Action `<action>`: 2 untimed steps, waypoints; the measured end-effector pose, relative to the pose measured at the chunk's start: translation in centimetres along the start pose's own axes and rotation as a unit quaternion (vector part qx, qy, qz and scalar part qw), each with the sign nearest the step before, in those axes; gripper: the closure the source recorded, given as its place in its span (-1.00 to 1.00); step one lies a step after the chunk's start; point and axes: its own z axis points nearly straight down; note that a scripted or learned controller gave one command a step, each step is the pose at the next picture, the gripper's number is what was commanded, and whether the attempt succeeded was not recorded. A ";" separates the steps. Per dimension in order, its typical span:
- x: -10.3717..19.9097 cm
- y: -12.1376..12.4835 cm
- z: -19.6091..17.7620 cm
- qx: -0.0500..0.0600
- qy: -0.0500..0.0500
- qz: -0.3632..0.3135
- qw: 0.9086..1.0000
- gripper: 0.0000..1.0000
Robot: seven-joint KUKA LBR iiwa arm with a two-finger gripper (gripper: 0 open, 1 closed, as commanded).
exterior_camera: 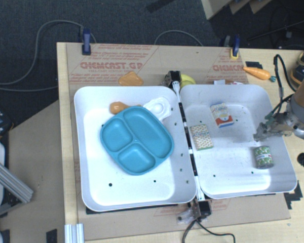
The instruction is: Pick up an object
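Note:
In the right bin (pixel 233 178) lie three small things: a white, red and blue carton (pixel 222 115) at the back, a speckled flat packet (pixel 200 136) near the left wall, and a green can (pixel 263 156) on its side at the right. My gripper (pixel 262 131) reaches in over the bin's right wall, low over the floor. It sits just above and slightly left of the green can, and right of the carton. Nothing shows in its grasp.
The left bin (pixel 96 176) holds a blue divided plate (pixel 137 139), a small orange piece (pixel 118 107) and a white cup-like piece (pixel 157 107). Behind the bins lie an orange lump (pixel 130 78), a yellow item (pixel 186 80) and a toy carrot (pixel 257 73). A cable (pixel 279 75) hangs by the arm.

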 end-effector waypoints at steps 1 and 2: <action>0.0 0.1 -1.0 -0.001 0.000 0.000 1.000 1.00; 0.0 0.1 -1.9 -0.002 -0.001 0.000 1.000 1.00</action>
